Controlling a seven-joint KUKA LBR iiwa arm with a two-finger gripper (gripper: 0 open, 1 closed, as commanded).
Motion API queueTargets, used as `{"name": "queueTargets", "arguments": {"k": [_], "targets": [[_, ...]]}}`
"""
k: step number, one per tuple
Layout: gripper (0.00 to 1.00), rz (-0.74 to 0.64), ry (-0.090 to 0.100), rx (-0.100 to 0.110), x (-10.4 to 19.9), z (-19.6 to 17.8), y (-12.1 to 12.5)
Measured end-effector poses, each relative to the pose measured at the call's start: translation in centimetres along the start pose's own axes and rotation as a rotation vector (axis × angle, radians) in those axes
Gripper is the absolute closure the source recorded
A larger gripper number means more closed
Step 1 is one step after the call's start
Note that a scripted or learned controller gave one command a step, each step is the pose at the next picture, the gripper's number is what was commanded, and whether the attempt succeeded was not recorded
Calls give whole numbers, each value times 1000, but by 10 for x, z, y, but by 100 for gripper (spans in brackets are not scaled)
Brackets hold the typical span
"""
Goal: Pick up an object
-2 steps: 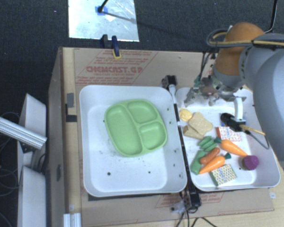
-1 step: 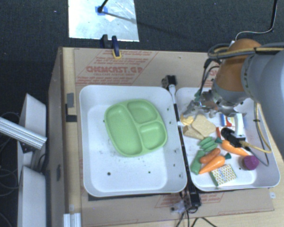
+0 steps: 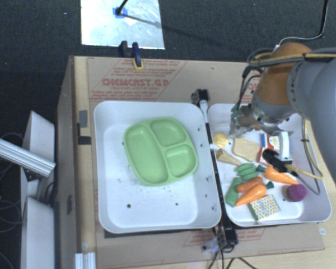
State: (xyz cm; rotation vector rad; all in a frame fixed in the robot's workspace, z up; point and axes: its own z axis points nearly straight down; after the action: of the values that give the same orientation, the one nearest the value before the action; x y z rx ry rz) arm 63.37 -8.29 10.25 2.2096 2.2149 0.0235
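A grey KUKA arm (image 3: 316, 94) with an orange band (image 3: 280, 74) reaches in from the right over two shallow white bins on a cardboard-topped bench (image 3: 134, 77). Its gripper (image 3: 238, 129) hangs low over the far left part of the right bin (image 3: 319, 209); whether it is spread or pinched cannot be told from this angle, and nothing is seen caught in it. Just below the gripper lie a pale yellow piece (image 3: 220, 140) and a cream wedge like cheese (image 3: 246, 148). Nearer the camera, the same bin holds two carrots (image 3: 252, 190), a third carrot (image 3: 280, 176), green pods (image 3: 247, 171), a purple ball (image 3: 295, 192) and a speckled square block (image 3: 264, 207), crowded together. The left bin (image 3: 115, 206) carries a green divided tray (image 3: 160, 150), lying flat and slightly turned.
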Motion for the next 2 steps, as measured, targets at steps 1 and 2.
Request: {"name": "queueTargets", "arguments": {"k": [1, 2], "targets": [[0, 0, 0, 1, 0, 0, 0], [100, -1, 0, -2, 0, -11, 1]]}}
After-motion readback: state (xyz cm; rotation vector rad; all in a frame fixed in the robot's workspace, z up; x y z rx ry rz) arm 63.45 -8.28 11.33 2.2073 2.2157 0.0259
